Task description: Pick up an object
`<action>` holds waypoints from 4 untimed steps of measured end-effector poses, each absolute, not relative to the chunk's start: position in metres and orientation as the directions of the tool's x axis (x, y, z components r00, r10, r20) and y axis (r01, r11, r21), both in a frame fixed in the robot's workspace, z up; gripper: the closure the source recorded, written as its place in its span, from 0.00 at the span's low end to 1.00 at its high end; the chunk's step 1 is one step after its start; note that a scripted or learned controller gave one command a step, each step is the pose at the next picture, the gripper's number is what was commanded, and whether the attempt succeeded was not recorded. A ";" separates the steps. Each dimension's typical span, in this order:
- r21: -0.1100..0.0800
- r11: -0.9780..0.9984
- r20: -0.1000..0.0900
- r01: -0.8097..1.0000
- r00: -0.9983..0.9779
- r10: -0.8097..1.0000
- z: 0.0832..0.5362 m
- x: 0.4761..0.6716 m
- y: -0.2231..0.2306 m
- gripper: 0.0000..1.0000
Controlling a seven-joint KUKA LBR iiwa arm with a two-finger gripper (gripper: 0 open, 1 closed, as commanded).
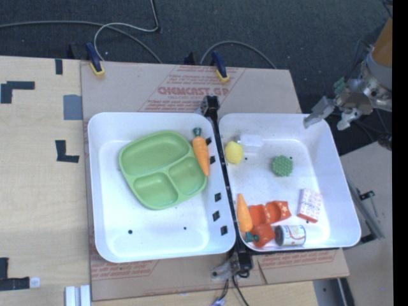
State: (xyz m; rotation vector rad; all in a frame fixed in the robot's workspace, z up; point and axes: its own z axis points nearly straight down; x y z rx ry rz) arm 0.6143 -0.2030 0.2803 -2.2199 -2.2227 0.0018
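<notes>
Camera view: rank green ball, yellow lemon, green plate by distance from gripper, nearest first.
From the gripper at the right bin's far right corner:
1. Green ball, right bin, middle.
2. Yellow lemon, right bin, by the divider.
3. Green plate, left bin.

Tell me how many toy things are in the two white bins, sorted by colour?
Green: 2, the divided plate and the bumpy ball
Orange: 2, a carrot beside the plate and a carrot in the right bin
Yellow: 1, the lemon
Red or red-and-white: 3, the packet, the small box, the can
Total: 8
</notes>
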 end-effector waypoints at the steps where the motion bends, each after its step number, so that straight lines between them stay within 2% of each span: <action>1: -0.004 0.001 0.001 1.000 -0.001 1.000 0.168 0.584 -0.174 0.00; 2: 0.003 0.001 -0.001 1.000 -0.001 1.000 0.087 0.598 -0.162 0.00; 3: 0.005 0.001 -0.004 1.000 -0.001 1.000 0.097 0.598 -0.162 1.00; 4: 0.001 0.003 0.001 1.000 -0.003 1.000 0.185 0.591 -0.076 1.00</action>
